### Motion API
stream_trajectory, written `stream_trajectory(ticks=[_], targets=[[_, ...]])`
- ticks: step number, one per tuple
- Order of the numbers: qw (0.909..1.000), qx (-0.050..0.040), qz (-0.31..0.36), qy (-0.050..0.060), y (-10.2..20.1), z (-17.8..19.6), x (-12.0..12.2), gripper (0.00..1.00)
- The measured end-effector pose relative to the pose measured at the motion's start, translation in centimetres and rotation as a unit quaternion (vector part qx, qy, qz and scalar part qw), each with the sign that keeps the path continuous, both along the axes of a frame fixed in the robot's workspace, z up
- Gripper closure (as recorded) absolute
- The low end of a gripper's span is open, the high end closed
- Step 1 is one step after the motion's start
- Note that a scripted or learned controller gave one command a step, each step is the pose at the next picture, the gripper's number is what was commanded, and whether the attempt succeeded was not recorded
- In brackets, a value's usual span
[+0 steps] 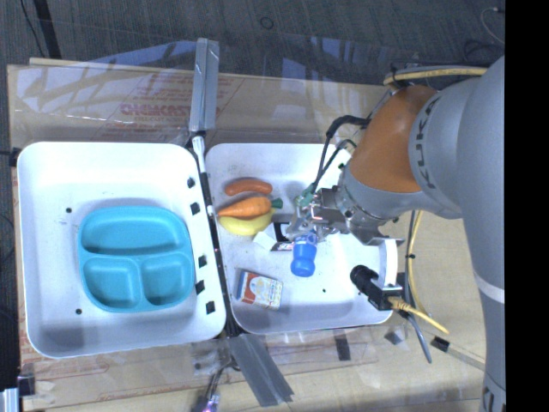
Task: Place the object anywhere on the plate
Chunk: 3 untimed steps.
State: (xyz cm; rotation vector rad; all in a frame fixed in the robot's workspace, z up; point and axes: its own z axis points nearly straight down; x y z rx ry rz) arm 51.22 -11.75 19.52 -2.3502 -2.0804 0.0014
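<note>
Grey arm with orange band [403,148] reaches over right white bin [257,312]. Left white bin [51,178] holds the blue three-compartment plastic plate [135,258]. Pincer [305,230] is clamped on a small blue plastic bottle [303,258], near the right bin's middle. Orange carrot [244,206], yellow banana [242,224], small printed carton [259,288] alongside.

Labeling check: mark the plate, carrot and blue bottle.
plate [96,230], camera view, bare top compartment
carrot [244,206], camera view, mid-body
blue bottle [303,258], camera view, body below the gripper
</note>
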Motion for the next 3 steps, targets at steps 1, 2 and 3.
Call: stream_trajectory(ticks=[1, 2, 3], targets=[[0.9948, 0.0003, 0.102, 0.001, 6.7, -0.4, 0.7, 1.00], [0.9881, 0.0003, 0.154, 0.002, 14.2, -0.5, -0.1, 1.00], [0.9882, 0.0002, 0.153, 0.002, 14.2, -0.5, -0.1, 0.00]])
